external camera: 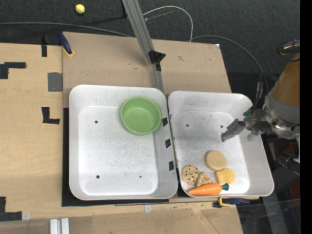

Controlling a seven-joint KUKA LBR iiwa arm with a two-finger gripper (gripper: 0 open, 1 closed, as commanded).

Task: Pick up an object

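Left bin: I see one green bowl, upright, near the far right corner. Right bin: food items clustered at the near edge, namely a round tan biscuit, a yellow ridged piece just beside it, a chocolate-chip cookie, and an orange carrot lying along the near wall. Gripper hangs over the right bin's right half, apart from the cluster; I cannot tell its finger state. Both bins sit on the tabletop.

Two white bins, one green bowl, five toy foods (one a carrot), one yellow ball.
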